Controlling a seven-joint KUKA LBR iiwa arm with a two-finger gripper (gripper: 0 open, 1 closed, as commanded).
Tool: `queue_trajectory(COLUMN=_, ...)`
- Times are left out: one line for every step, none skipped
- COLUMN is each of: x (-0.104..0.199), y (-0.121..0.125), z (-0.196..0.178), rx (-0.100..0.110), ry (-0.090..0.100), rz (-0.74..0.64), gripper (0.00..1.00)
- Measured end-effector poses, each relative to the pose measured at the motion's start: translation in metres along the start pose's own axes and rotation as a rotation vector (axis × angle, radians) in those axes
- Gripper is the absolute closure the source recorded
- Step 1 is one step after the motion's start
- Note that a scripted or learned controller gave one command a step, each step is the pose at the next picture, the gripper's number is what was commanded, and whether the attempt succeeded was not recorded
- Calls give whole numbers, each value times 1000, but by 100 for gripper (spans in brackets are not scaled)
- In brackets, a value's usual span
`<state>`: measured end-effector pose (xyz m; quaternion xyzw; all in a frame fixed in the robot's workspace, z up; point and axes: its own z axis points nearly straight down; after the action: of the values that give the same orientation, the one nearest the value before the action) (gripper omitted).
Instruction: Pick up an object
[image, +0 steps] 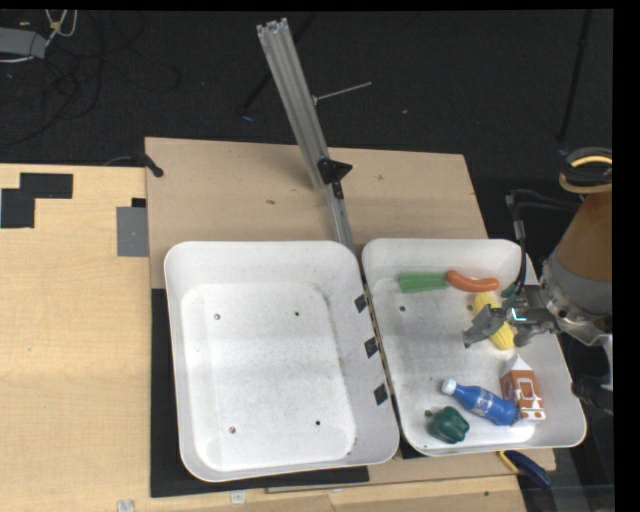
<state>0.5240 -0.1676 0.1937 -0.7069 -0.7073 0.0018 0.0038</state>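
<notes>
The dark end effector (492, 327) hung low at the right of the frame, over the right-hand white bin (420, 440). A small yellow plastic object (497, 334) lay directly beneath it; whether it was clenched or released, I could not tell.

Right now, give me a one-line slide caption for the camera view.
KUKA arm's gripper low over a yellow object in the right bin, near a blue bottle.
</notes>
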Motion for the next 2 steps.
queue_trajectory(x=-1, y=1, z=-2, rx=-5, ry=-1, rz=2, gripper=0)
queue_trajectory(x=-4, y=2, z=61, rx=1, ry=0, rz=2, gripper=0)
